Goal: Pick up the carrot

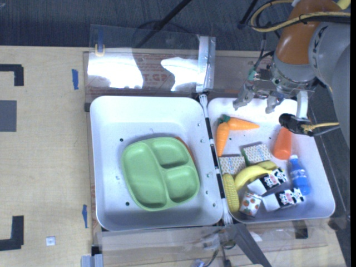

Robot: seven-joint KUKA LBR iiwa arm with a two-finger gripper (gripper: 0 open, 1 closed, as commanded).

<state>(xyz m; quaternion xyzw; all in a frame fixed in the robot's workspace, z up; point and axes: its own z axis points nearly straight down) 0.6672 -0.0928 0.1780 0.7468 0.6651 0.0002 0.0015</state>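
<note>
The arm reaches in from the right, its orange band high at the far right corner and the wrist bent down over the back of the right bin (325,202). The gripper (257,100) hangs above the bin's far end with its two fingers (243,100) spread apart and nothing between them. The carrot (243,124) lies just below the fingertips, pointing right, apart from them. A second carrot (222,138) stands nearly on end just beside it, lower left of the gripper. Further below are a banana (253,174), a corn cob (230,192), a blue bottle (299,175) and what looks like an orange cup (283,143), half hidden. Far left of the gripper, the left bin (105,115) carries a green divided plate (160,172).
</note>
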